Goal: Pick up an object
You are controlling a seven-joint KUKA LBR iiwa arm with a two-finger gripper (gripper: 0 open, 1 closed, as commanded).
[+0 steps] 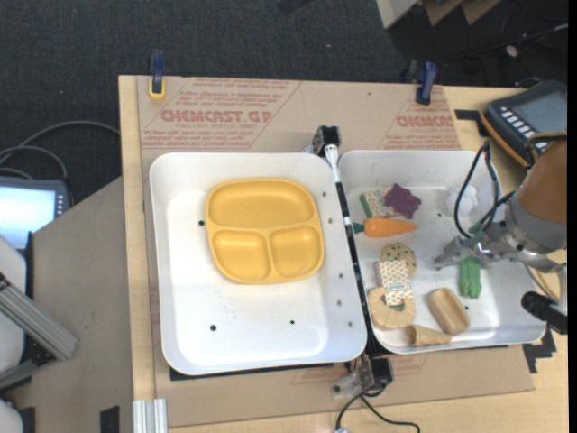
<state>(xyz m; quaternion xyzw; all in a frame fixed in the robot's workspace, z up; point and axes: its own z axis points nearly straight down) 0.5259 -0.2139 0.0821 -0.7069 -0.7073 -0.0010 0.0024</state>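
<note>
The right bin (424,163) holds several toy foods: a purple grape bunch (401,199), an orange carrot (389,228), a patterned cracker (395,273), a tan bread roll (447,309) and a green pickle (471,278). My gripper (466,249) reaches in from the right and hangs low over the bin's right side. It is just above the top end of the green pickle. Whether it touches the pickle is unclear. The arm's grey wrist (541,228) covers the bin's right rim.
The left bin (180,269) carries a yellow divided plate (266,228). A round cookie (391,309) and a pale wedge (428,336) lie by the right bin's front wall. Black cables (473,188) loop above the gripper. A dark device (532,120) sits at the bench's right rear.
</note>
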